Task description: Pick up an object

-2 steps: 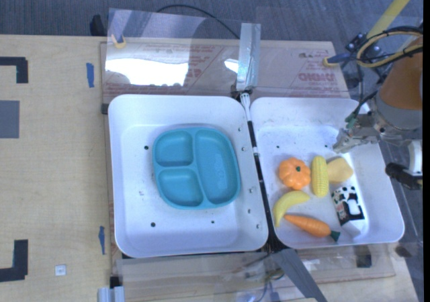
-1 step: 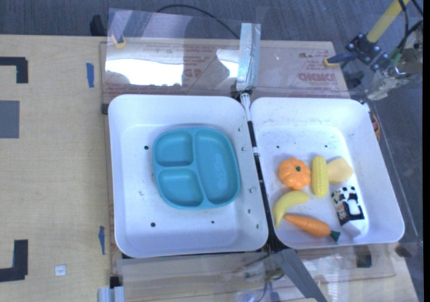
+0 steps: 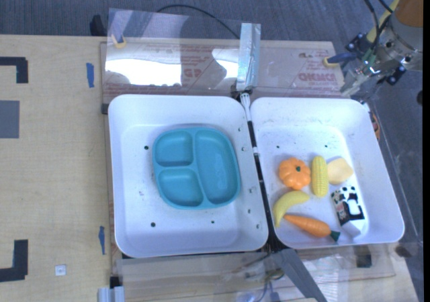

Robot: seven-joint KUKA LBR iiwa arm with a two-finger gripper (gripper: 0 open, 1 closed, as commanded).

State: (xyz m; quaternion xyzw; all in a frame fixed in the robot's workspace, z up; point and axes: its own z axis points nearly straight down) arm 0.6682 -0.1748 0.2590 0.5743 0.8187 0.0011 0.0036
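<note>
The gripper [image 3: 376, 66] hovers at the upper right of the frame, off the right bin [image 3: 295, 116]; whether its jaws are open I cannot tell. Best target — the carrot [image 3: 308, 225] at lower right, lying apart; descend centred across its width.
</note>
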